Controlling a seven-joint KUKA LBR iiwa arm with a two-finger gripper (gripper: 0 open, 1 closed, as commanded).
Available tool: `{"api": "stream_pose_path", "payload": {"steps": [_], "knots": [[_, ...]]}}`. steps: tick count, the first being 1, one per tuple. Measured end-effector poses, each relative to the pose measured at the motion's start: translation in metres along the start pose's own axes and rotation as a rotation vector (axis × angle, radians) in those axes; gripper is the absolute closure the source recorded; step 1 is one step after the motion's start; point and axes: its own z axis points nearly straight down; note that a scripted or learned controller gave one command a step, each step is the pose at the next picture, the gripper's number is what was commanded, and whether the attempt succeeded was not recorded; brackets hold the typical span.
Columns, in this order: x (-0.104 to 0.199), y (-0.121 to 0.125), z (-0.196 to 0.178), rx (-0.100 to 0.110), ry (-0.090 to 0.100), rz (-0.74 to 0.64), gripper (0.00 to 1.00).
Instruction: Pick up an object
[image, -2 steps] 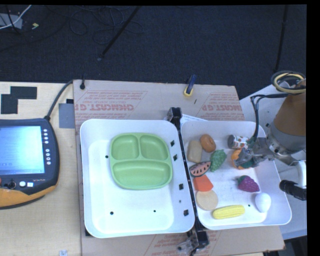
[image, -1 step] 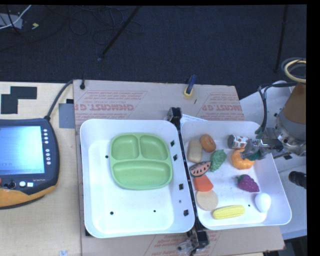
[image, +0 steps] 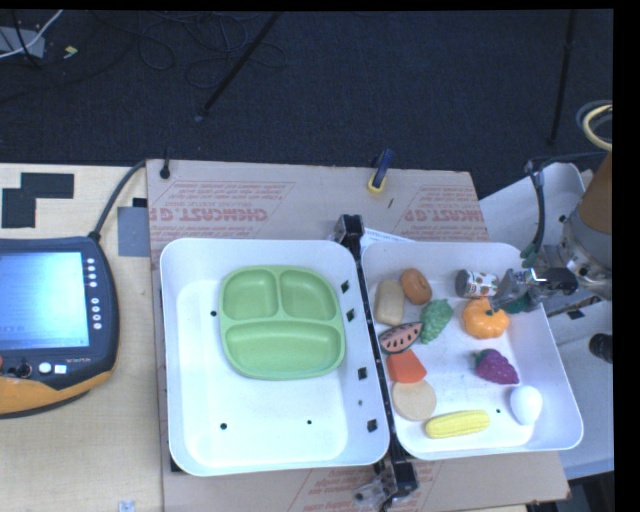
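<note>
The right bin (image: 560, 400) holds several toy foods. Among them are an orange pumpkin (image: 485, 319), purple grapes (image: 496, 366), a white egg (image: 525, 405), a yellow corn cob (image: 457, 424), a green leafy piece (image: 436, 320), a watermelon slice (image: 400, 337) and a small dark-and-white can (image: 477, 282). My gripper (image: 520, 285) reaches in over the bin's upper right rim. It hangs just up and to the right of the pumpkin and right of the can. Nothing visibly sits in it.
The left bin (image: 190, 400) carries a green divided plate (image: 281, 322). A tan piece (image: 390, 300), a brown one (image: 416, 286), a red-orange chunk (image: 407, 365) and a beige disc (image: 413, 400) lie along the right bin's left side. A tablet (image: 45, 310) rests far left.
</note>
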Motion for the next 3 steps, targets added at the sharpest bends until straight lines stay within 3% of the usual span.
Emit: {"api": "stream_pose_path", "payload": {"steps": [3], "knots": [[0.134,0.061,0.014,0.003,0.002,-0.004,1.0]]}}
